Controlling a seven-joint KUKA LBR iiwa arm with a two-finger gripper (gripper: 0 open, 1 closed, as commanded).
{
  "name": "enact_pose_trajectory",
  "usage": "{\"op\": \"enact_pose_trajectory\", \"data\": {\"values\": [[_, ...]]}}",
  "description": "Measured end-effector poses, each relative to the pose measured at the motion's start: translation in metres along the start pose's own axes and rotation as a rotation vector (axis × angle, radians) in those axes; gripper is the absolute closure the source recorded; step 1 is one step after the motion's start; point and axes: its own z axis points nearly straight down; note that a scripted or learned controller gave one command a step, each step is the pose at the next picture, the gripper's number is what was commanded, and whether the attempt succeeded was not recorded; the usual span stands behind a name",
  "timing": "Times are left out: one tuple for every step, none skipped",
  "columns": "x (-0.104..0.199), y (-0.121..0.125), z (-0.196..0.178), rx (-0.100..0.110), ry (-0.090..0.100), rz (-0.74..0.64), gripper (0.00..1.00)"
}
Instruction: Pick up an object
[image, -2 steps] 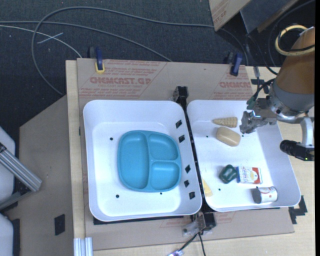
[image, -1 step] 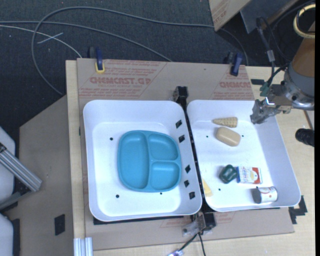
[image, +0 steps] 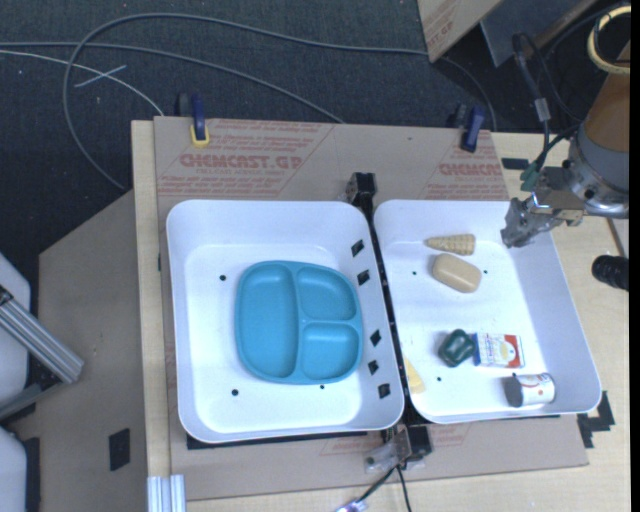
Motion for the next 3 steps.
{"op": "enact_pose_trajectory", "data": {"values": [[0.056,0.01,-0.001,0.0,0.002,-0.006,1.0],[0.112,0.024,0.0,0.0,0.003,-0.006,1.0],[0.16,0.041,0.008,0.001,0.002,-0.005,1.0]]}}
